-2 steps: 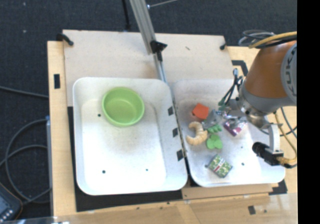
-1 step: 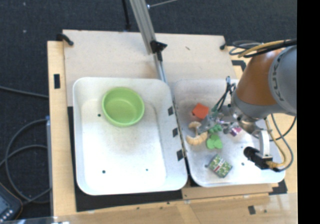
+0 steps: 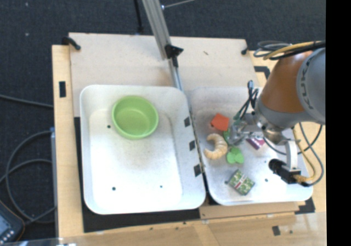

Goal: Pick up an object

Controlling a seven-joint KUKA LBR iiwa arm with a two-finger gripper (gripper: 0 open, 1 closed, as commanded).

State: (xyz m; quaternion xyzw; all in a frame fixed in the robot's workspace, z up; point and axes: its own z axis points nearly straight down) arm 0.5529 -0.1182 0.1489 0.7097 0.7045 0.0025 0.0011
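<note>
The fingers (image 3: 237, 132) hang low in the right white bin (image 3: 219, 195), but their spread and any hold cannot be made out. They sit amid a crowded cluster: a small bright-green plastic piece (image 3: 236, 156) just below, a curved tan croissant-shaped toy (image 3: 216, 147) to its left, an orange-red block (image 3: 220, 123) above that. A green-and-white patterned packet (image 3: 241, 182) lies nearer the front rim, and a round lime-green plastic bowl (image 3: 135, 116) sits upright in the left white bin (image 3: 131, 190).

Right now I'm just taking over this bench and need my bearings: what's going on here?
The grey and orange arm reaches into the right bin, its claw low among small items: an orange block, a croissant-shaped toy, a green piece and a patterned packet. Nothing is visibly lifted. The left bin holds a green bowl.
</note>
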